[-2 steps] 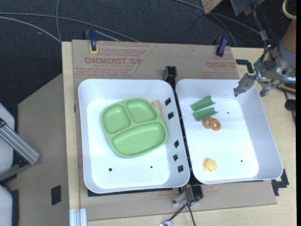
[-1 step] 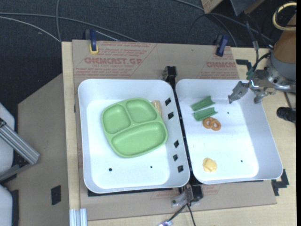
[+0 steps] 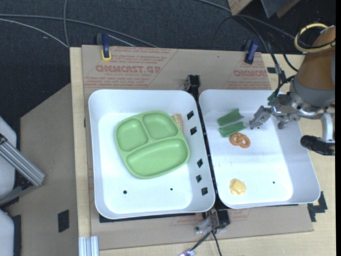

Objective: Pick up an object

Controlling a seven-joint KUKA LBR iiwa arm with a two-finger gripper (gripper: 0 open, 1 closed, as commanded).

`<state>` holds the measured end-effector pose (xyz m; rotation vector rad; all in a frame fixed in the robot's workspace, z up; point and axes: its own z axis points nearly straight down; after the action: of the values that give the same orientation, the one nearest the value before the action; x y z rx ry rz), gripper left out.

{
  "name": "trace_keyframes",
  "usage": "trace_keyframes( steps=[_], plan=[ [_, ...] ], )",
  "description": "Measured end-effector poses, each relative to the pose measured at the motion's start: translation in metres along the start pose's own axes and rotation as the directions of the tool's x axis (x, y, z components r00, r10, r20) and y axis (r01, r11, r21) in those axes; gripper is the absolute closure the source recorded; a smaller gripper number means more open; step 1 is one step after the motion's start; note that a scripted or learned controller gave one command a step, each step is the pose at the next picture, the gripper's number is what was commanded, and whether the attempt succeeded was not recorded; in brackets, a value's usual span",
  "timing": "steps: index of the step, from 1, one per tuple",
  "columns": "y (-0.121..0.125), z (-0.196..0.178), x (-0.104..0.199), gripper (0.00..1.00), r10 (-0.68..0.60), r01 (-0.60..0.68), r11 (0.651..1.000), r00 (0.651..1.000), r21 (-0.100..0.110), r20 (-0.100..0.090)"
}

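The right bin [image 3: 298,169] holds a green block [image 3: 230,121] near its back left, and a small orange-brown pretzel [image 3: 240,140] just in front of that. A yellow lump [image 3: 237,186] lies near the front wall. My gripper [image 3: 269,122] hangs over the back of the right bin, just right of the green block, open, with its two grey fingers spread. One fingertip [image 3: 256,122] comes close to the block's right end. Nothing sits between the fingers.
The left bin [image 3: 106,159] carries a green divided plate [image 3: 152,144], with a small tan piece [image 3: 177,122] at its back right edge. A black-clipped divider [image 3: 198,137] separates the bins. The arm's orange band [image 3: 317,65] rises at the right edge.
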<state>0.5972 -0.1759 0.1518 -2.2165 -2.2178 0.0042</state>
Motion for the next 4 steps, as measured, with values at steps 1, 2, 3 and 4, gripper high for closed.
trace_keyframes(
  steps=[1,2,3,4],
  plan=[
    [0.004,0.058,0.009,0.0,0.0,0.0,1.0,1.0,-0.002,0.0],
    [0.005,0.043,0.008,1.0,0.0,0.0,1.0,1.0,-0.009,0.002],
    [0.009,-0.022,0.01,1.0,-0.001,0.001,1.0,1.0,-0.013,0.004],
    [0.016,-0.069,0.006,1.0,-0.001,0.001,1.0,1.0,-0.013,0.005]
  ],
)
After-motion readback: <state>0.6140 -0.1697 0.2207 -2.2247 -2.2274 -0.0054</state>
